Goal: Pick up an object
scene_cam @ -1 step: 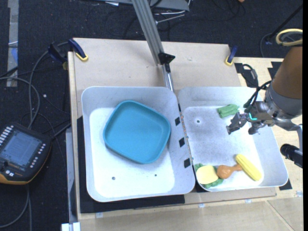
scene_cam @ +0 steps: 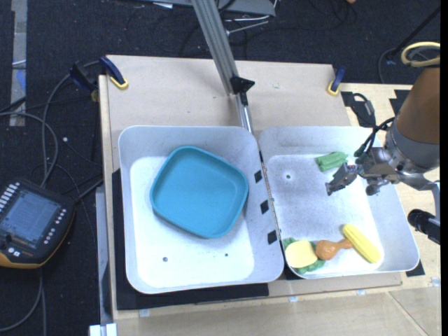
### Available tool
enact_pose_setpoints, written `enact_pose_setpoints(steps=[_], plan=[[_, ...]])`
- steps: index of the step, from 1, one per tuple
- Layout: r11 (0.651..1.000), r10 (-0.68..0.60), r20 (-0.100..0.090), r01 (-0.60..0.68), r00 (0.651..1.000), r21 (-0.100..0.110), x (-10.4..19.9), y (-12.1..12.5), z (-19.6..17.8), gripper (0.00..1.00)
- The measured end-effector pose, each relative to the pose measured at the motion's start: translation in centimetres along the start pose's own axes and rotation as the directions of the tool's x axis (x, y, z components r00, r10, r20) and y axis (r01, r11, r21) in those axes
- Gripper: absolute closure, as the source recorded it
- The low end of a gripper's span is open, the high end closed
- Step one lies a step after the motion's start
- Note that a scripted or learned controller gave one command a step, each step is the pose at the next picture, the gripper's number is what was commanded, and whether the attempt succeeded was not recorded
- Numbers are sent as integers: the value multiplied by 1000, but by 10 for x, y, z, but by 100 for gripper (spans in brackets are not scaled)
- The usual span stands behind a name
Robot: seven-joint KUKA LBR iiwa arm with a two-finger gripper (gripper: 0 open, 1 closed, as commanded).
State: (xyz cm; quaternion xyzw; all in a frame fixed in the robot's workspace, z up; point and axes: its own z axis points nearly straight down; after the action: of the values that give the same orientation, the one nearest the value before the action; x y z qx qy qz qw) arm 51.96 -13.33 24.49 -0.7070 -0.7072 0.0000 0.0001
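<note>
In the right bin (scene_cam: pixel 392 208) a green object (scene_cam: pixel 330 161) lies near the back wall. A yellow corn cob (scene_cam: pixel 362 243), an orange pear-shaped toy (scene_cam: pixel 329 247) and a yellow-and-green piece (scene_cam: pixel 302 254) crowd the front edge. My gripper (scene_cam: pixel 353 185) hangs over the middle right of this bin, just in front and to the right of the green object. It is open, its two dark fingers apart, with nothing between them.
The left bin (scene_cam: pixel 140 257) holds a large blue square plate (scene_cam: pixel 199 191). A slanted metal pole (scene_cam: pixel 220 44) rises from the bench behind the bins. The grey arm with its orange band (scene_cam: pixel 420 110) comes in over the right bin's right wall.
</note>
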Motion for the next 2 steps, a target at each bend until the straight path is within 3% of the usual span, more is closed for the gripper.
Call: enact_pose_setpoints(steps=[2], plan=[[1000, 1, -1, -1, 1000, 5, -4, -12, 103, 0]])
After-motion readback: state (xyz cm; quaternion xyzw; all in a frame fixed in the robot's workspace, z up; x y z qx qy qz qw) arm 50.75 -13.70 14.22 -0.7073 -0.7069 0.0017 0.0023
